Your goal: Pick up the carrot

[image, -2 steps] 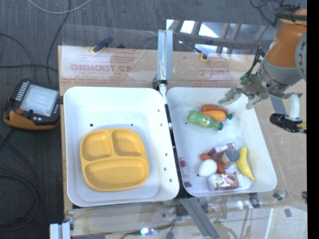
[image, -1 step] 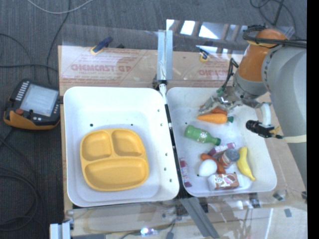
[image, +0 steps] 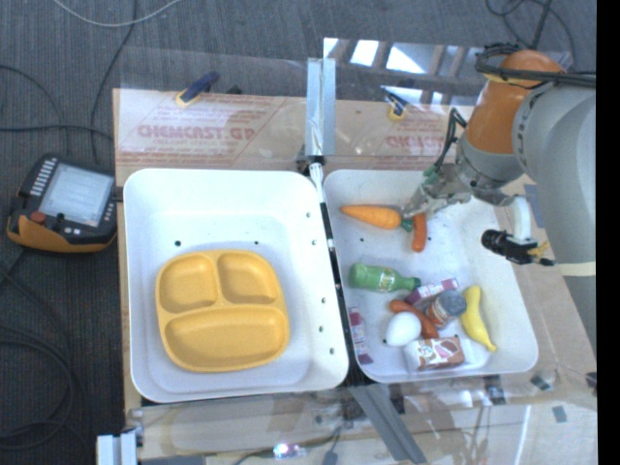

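Yellow tray (image: 223, 313) left of pincer (image: 423, 201).
Carrot (image: 371, 217) lies crosswise beside it, tip pointing away; pincer grip unclear.

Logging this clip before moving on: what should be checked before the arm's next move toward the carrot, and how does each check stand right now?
1. Long orange carrot lies in the right white bin: ok.
2. Gripper is beside the carrot's tip: ok.
3. Carrot between the gripper's fingers: cannot tell.
4. Small orange-red carrot-like piece crowds the grasp spot: not ok.
5. Green bottle lies apart from the carrot: ok.
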Motion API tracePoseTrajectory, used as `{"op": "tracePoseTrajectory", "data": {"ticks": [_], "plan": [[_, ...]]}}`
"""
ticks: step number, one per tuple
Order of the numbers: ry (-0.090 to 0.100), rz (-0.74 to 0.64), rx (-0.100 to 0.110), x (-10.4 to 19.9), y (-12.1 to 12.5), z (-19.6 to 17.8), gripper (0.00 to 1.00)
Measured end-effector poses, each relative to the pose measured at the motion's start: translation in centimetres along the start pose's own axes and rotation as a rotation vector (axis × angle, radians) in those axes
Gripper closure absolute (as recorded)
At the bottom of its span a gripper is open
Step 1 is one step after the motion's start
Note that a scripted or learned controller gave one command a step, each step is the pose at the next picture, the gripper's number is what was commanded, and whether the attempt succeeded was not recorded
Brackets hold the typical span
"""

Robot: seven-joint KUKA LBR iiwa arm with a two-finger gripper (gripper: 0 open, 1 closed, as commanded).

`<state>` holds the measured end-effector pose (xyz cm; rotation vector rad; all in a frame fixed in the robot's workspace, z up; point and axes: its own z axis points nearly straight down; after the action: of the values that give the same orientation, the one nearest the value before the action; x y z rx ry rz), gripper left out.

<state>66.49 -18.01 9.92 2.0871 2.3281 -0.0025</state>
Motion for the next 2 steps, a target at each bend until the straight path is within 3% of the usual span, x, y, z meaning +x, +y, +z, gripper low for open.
{"op": "tracePoseTrajectory", "data": {"ticks": [1, 2], "plan": [[-0.001, 0.000, 0.001, 0.0, 0.0, 0.0, 0.00], [-0.003, 0.394, 0.016, 5.3, 0.8, 1.1, 0.00]]}}
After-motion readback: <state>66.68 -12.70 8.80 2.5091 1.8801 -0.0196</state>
